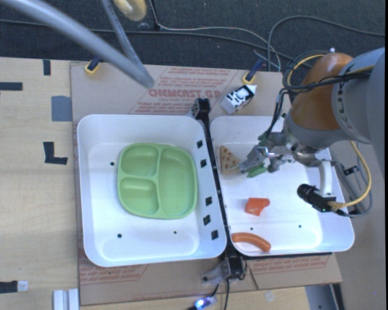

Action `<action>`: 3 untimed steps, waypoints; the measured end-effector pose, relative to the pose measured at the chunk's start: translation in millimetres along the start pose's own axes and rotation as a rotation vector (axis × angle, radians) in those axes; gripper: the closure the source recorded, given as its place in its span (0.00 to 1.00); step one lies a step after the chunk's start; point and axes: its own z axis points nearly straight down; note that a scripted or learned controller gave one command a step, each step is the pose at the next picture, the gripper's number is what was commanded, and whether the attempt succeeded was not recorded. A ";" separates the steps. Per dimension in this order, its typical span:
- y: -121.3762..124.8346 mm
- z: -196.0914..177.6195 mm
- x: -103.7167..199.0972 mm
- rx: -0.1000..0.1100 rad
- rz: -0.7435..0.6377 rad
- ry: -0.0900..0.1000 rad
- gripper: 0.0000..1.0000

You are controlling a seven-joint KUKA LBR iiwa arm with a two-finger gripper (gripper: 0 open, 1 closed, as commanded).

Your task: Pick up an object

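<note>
The right bin [323, 237] holds several small items. A tan waffle-patterned wedge [227, 159] lies by its left wall. A red-orange block [257, 205] sits in the middle, and an orange sausage-shaped piece [251, 241] lies at the front edge. My gripper [258, 163] is low over the bin's left half, just right of the wedge. A small green object [258, 170] shows right at the gripper's tip, partly hidden by it. Whether it is held cannot be made out.
The left bin [90, 192] carries a green divided plate [158, 180]. A black clip rail [210, 173] separates the bins. Cables and a black connector [313, 197] hang by the arm on the right. A small black-and-white item [238, 96] lies on the cardboard behind the bins.
</note>
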 end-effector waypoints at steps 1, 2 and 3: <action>11.0 -52.7 -2.7 0.000 0.000 -0.001 1.00; 11.3 -67.5 -2.7 0.004 0.001 0.000 1.00; 31.6 -56.1 45.9 0.006 -0.004 0.000 1.00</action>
